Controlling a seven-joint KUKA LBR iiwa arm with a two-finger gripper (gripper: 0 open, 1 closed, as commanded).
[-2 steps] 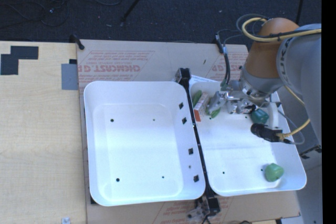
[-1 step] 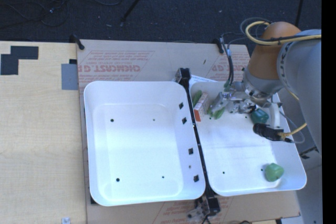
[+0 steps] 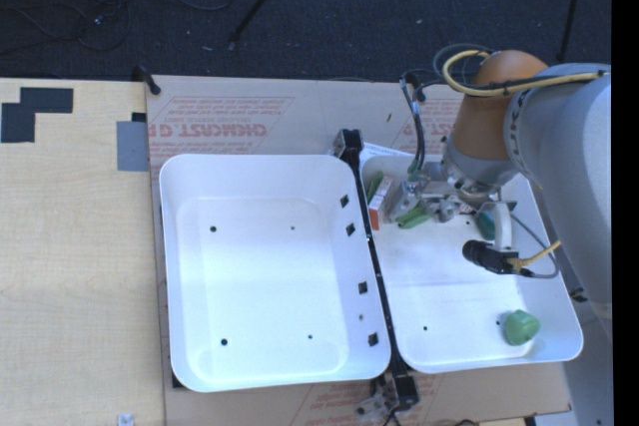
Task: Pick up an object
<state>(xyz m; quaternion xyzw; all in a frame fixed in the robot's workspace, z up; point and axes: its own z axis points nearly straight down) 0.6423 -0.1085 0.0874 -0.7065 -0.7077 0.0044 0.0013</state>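
While the grey arm's two-finger gripper (image 3: 424, 205) hangs low over the far left corner of the right shallow white plastic bin (image 3: 454, 354), whether anything sits between its fingers cannot be told. Beside it lie small green and orange-white items (image 3: 375, 195). 1 rounded green lump (image 3: 519, 326) rests near that bin's near right corner.

Two bins sit side by side on the worktop (image 3: 80, 254); the right bin (image 3: 449, 314) holds a lump (image 3: 519, 326) at lower right.

Seen from one fixed camera above the bench (image 3: 80, 244), angled down across two white bins (image 3: 175, 214), arm (image 3: 559, 145) entering from frame right.
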